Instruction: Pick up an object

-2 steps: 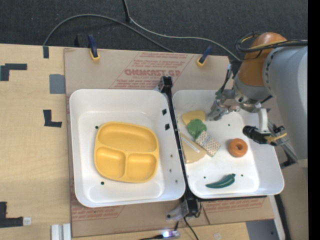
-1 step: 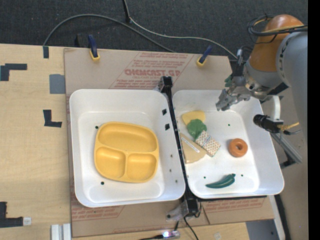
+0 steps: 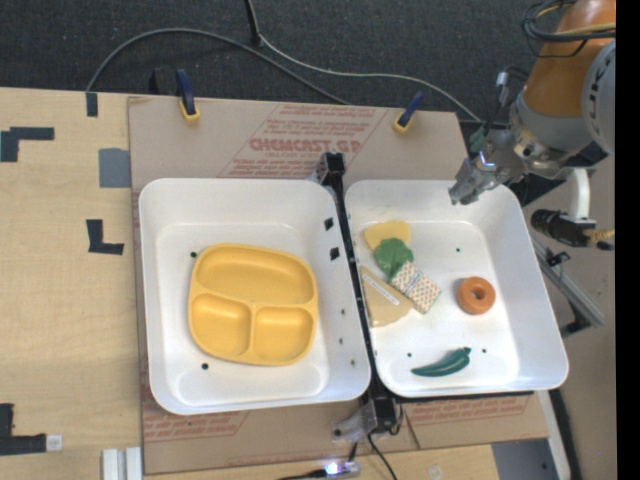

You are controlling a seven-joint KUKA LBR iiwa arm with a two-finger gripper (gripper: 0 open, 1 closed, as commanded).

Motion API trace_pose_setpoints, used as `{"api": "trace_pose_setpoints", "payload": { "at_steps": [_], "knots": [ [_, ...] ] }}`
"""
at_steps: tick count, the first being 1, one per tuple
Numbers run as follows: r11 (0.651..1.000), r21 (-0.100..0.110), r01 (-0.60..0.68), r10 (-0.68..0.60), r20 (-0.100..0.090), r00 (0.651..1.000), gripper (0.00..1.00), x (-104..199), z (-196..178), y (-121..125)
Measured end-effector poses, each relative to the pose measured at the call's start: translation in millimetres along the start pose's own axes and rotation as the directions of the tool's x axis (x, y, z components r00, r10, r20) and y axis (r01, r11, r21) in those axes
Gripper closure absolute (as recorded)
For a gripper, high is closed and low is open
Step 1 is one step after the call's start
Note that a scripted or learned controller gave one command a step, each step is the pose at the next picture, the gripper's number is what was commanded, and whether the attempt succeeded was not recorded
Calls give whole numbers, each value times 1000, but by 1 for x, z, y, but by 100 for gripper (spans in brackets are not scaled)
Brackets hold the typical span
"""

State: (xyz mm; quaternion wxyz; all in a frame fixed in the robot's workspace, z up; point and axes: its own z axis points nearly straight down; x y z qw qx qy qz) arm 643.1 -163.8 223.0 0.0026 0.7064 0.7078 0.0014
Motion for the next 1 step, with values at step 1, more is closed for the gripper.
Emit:
{"api": "trace_pose_setpoints", "payload": {
  "at_steps": [1],
  "knots": [
    [1000, 6, -1, 1, -2, 1000, 100, 1, -8, 0]
  ]
}}
